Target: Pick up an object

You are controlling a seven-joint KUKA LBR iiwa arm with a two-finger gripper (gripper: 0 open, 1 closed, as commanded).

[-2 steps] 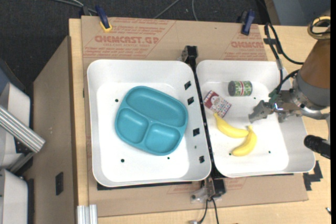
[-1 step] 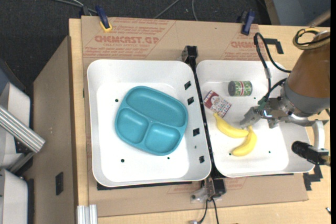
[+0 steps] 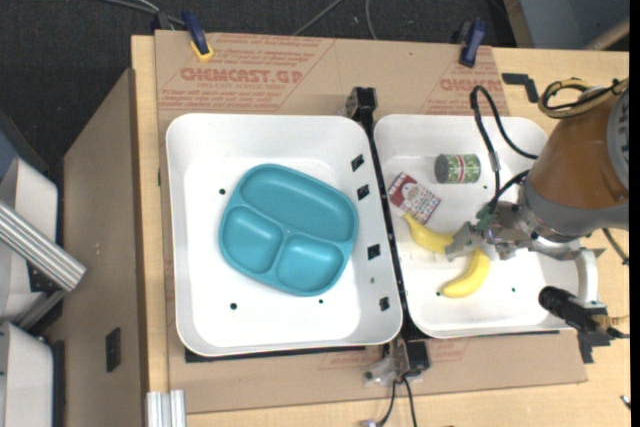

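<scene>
Hovering low over the right bin, the gripper is seen beside a banana | grip state cannot be told | second banana, red packet and can lie farther | blue tray is set in the left bin.

two bins sat side by side on the counter, touching along their inner walls. in the left bin lay a divided plate, about at its middle. the right bin held a can on its side toward the far wall, a small packet just nearer and left of it, then two bananas: one banana beside the packet, the other banana nearer and to the right. the hand hung between the two bananas, above them.
</scene>
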